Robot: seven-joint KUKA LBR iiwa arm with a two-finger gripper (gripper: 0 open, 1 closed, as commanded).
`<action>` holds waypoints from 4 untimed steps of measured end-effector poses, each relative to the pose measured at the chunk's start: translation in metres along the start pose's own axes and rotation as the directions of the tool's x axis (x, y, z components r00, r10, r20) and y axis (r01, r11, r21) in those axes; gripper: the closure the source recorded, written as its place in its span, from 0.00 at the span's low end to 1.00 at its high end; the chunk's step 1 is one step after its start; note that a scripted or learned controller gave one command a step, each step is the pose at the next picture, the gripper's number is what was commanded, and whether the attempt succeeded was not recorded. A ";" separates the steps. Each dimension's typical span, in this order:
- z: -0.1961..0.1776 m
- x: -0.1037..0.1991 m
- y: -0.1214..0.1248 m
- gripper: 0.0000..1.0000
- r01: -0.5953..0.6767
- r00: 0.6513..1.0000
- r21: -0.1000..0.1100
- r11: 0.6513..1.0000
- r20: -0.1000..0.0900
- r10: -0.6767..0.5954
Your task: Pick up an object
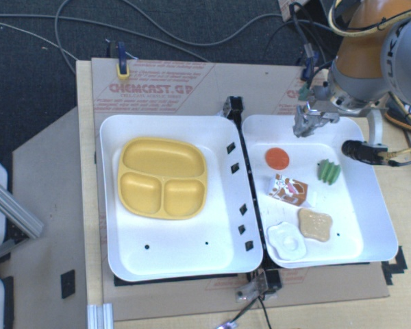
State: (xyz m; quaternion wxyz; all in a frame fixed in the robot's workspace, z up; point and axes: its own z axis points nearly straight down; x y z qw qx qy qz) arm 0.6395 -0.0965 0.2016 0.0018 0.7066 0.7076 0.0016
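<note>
My gripper [305,127] hangs over the far edge of the right bin [377,204], with nothing between its fingers. Below it in that bin lie a round red slice [277,158], a green piece [329,171], a red-and-white wrapped item [288,190], a tan slice of toast [315,225] and a white fried egg [288,241]. The red slice is the nearest of these, a little in front and to the left of the gripper.
The left bin [123,252] holds a yellow divided plate [163,177]. A black divider with clips [241,177] runs between the bins. Cardboard [157,88] lies under both, with a blue clamp [122,59] at its far left edge.
</note>
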 end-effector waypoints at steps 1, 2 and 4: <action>-0.062 0.008 0.005 1.00 0.001 1.000 -0.004 1.000 0.001 -0.001; -0.045 0.055 -0.016 1.00 0.003 1.000 0.009 1.000 -0.003 -0.003; -0.021 0.149 -0.073 1.00 0.004 1.000 0.011 1.000 -0.003 -0.004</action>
